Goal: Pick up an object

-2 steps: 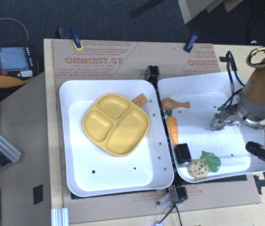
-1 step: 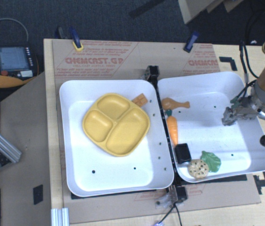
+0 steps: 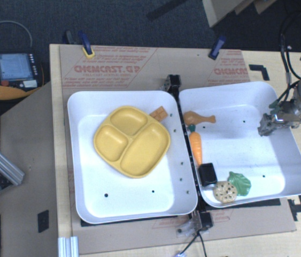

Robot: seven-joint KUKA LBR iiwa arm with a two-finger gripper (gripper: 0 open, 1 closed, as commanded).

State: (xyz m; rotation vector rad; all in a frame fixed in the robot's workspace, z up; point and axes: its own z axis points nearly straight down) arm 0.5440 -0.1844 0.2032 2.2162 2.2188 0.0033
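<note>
Several small things are lying in the right bin, gathered along its left wall and lower left corner: an orange carrot is pointing up and down the frame, a brown drumstick is resting just above it, a black block is sitting just below it, and a tan speckled cookie is touching a green leafy piece at the bottom. In the left bin, a yellow divided plate is sitting near the middle, with a small brown piece poking out at its upper right edge. The cardboard sheet on the counter is showing red print reading "CHEMCAST G.P", repeated partly at the upper right. The tool is hanging at the right edge of the frame, over the right bin's upper right part, well apart from the carrot and the other pieces; nothing is sitting between its tips, and whether it is released or clenched cannot be told.
</note>
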